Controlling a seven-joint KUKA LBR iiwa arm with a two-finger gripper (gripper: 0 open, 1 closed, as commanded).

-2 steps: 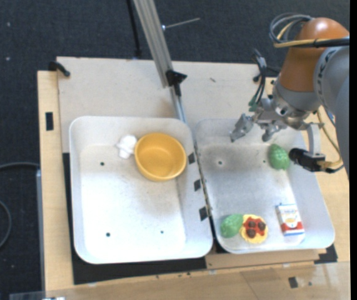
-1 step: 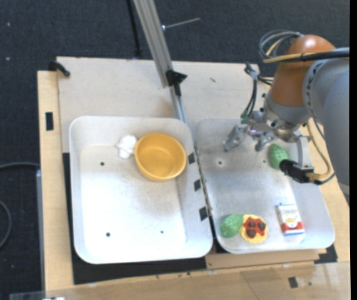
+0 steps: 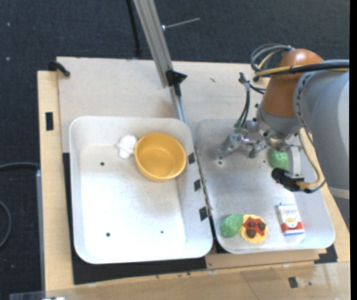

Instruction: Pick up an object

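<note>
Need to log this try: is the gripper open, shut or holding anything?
Gripper: over the right bin, fingers hard to make out; cannot tell, nothing seen held.

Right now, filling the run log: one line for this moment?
arm over right bin | gripper near green object | nothing seen held | yellow bowl in left bin

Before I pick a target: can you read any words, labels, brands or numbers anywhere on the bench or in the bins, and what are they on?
No text can be read.
Carton in the right bin: red, white and blue print on its face, too small and blurred to read.
Yellow bowl, white lump, green toy, red and yellow toy: no print seen.
</note>
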